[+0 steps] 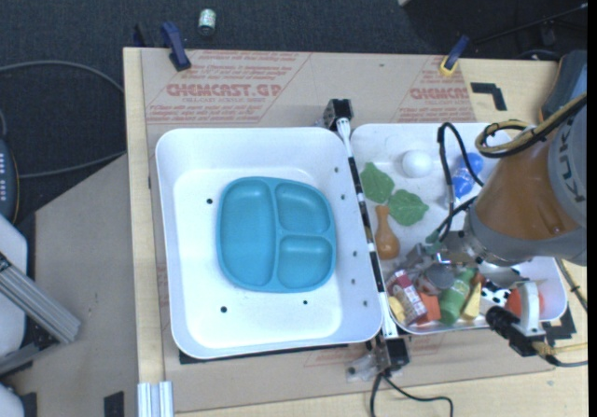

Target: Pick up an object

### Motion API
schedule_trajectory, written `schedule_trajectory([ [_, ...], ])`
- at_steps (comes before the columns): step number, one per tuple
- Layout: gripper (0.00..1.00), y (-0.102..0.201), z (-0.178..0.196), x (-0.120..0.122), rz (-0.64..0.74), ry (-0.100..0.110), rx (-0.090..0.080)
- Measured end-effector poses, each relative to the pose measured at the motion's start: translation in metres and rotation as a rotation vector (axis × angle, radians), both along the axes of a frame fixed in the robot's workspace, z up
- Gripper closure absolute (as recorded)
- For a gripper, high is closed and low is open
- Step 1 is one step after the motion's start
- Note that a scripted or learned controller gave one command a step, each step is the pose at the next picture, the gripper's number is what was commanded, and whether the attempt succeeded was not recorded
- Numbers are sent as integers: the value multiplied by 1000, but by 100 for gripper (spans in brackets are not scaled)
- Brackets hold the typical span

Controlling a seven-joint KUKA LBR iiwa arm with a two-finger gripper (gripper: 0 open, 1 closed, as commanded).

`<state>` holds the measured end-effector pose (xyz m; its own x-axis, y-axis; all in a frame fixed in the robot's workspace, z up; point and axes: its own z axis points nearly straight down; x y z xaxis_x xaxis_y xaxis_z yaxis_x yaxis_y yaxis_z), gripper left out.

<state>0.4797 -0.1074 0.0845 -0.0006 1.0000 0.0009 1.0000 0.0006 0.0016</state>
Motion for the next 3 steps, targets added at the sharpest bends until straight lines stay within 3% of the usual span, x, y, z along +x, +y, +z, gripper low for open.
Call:
schedule_trajectory([
  [1,0,-39,0,95,0,1,-2],
  [2,0,-104,78,65,-1,0,-3],
  [3,0,-101,9,18,-1,-10,-8],
])
